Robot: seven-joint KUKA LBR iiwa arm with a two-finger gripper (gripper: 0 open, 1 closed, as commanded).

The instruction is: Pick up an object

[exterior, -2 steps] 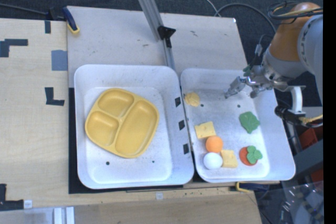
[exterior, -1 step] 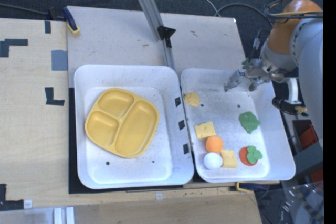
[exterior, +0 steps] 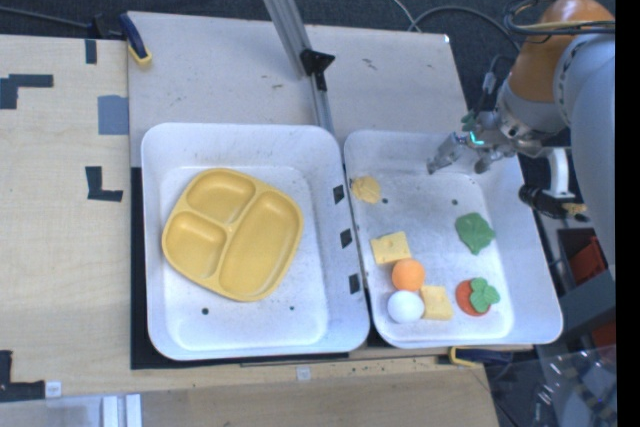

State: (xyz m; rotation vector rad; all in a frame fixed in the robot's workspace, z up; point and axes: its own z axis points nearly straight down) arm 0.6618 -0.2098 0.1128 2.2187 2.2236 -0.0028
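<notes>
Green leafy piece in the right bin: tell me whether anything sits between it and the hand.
Nothing visible does. The hand hangs over the right bin's far end, and the green piece lies nearer the camera with bare white floor between them. The cheese pieces and the orange ball lie off to the left.

Light falls on me evenly from above, bright but soft, so my arm (exterior: 585, 75) throws only a faint shadow on the right bin (exterior: 520, 315). The two white bins come close to washing out, and the left bin (exterior: 170, 315) shows a pale sheen along its rim. The yellow tray (exterior: 232, 233) has a mild gloss on its ridges. The dark floor across the top of the frame stays dim and grainy. The whole picture is a bit soft and noisy, blurriest at the lower right corner; small items lose their edges.
</notes>
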